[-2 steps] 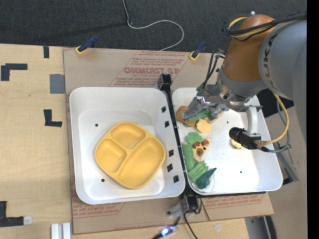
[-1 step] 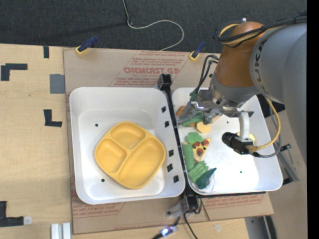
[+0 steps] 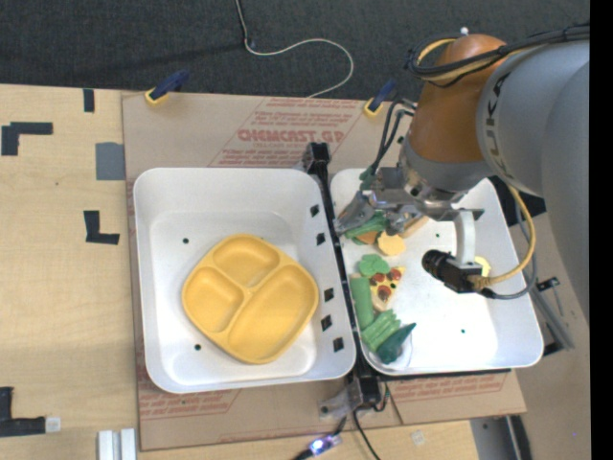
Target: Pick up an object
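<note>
My gripper [image 3: 381,215] hangs low over the back left part of the right bin [image 3: 479,338], under the orange-banded wrist. It sits right over a cluster of toy food: a dark green leafy piece [image 3: 361,230] and a tan piece [image 3: 412,224] at its tip. Just in front lies a pale yellow round piece [image 3: 391,245]. Further forward are a pizza slice toy [image 3: 386,287], a long green pod [image 3: 367,301] and a teal-green piece [image 3: 394,339]. Whether anything is gripped is hidden by the wrist.
The left bin [image 3: 158,257] holds a yellow divided plate [image 3: 251,297]. A black cylinder with a yellow cable [image 3: 452,269] hangs off the arm over the right bin's middle. The bins' shared wall [image 3: 335,257] runs just left of the gripper.
</note>
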